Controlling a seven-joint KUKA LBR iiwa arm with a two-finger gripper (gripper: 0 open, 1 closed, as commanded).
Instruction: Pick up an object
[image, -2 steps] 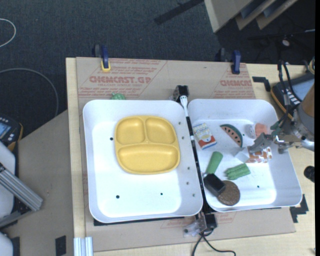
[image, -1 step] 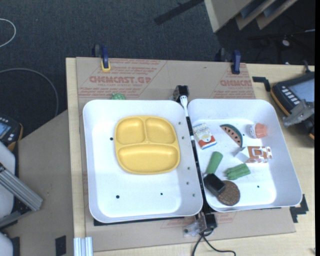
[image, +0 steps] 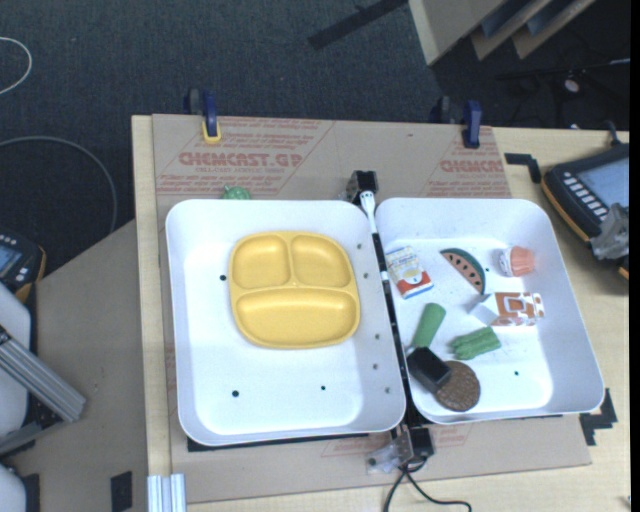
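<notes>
Lying loose in the right bin (image: 560, 300), all of them. Small milk carton (image: 407, 272) flat toward the bin's far-left corner. Watermelon slice (image: 464, 268) just right of the carton, curved, rind upward. Pinkish-orange toy (image: 518, 262) near the bin's far-right side. Orange-and-white box (image: 516, 308) at the bin's middle right, flat. Green cylinder (image: 428, 325) tilted at the bin's left. Knobbly green piece (image: 474, 344) mid-bin. Black block (image: 429, 367) at the near-left, touching a brown round disc (image: 459, 388).

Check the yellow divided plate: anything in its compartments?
Empty. The yellow plate sits in the left bin, all three compartments showing bare yellow.
</notes>
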